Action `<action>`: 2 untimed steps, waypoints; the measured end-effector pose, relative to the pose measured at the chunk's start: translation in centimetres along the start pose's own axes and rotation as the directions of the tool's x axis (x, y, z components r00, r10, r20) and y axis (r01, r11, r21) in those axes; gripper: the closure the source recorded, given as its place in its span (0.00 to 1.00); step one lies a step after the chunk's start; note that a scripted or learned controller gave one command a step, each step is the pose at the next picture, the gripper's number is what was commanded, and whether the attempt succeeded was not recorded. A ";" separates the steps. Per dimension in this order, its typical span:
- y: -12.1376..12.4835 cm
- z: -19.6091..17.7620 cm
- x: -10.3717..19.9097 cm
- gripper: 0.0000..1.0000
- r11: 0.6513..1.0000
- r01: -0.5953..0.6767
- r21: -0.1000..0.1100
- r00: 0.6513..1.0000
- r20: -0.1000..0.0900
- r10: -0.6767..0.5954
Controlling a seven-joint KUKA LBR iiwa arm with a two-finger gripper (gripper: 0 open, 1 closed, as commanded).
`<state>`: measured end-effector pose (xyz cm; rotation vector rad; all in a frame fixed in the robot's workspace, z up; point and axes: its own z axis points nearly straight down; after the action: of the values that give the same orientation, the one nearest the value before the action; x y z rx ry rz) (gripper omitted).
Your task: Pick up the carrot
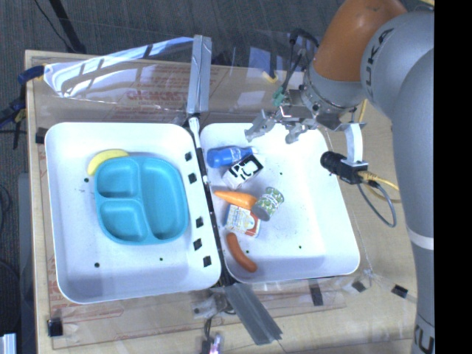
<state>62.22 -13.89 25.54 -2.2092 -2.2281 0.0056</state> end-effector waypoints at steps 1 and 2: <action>-7.2 8.8 -0.1 0.00 0.998 0.064 -0.001 0.998 0.000 -0.064; -4.1 15.8 1.7 0.00 0.912 0.411 -0.007 0.912 0.026 -0.410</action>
<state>58.06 -12.19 9.71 -1.7058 -2.6635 0.0174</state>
